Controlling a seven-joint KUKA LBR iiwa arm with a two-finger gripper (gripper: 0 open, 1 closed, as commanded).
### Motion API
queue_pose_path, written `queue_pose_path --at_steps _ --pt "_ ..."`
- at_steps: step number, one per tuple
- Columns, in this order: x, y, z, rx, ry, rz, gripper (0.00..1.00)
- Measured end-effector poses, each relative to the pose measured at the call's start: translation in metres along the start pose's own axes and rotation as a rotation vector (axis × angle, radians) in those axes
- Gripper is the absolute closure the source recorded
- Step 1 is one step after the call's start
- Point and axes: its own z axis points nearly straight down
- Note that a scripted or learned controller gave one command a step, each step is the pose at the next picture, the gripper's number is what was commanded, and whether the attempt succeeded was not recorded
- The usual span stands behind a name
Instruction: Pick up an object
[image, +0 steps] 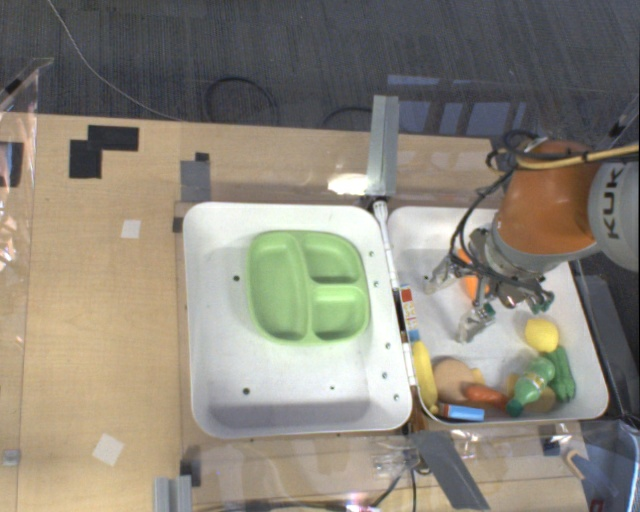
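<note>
Orange sliver (470, 284), small, just beside the gripper (480, 318) in the right bin (420, 230); most of it is hidden by the wrist, so its long axis and heading cannot be told. Whether the jaws are open or closed cannot be told either, and nothing is seen held between them.

Loose items, all placed relative to the gripper and all in the right bin:
- One yellow lemon-like fruit (541, 334), just to the right.
- One yellow banana (423, 372), below and to the left, along the bin's left wall, long axis running up-down in the view.
- One tan rounded piece (452, 374), below, touching the banana.
- One orange carrot-like piece (484, 395), below, lying roughly left-right.
- One small blue piece (463, 412), further below, at the bin's near wall.
- Green pieces (545, 376), below and to the right; exact count unclear, at least two.

Left bin (215, 330), one, well to the left of the gripper: it carries one green divided tray (305, 285) with three compartments.

Two bins in all, side by side on the wooden worktop (90, 330).
</note>
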Motion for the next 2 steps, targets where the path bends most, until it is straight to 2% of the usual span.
queue_pose_path --at_steps 1,2 --pt "-0.001 -0.019 0.000 -0.001 -0.001 0.038 0.00" --pt "-0.006 -0.020 -0.015 0.005 -0.014 0.039 1.00"
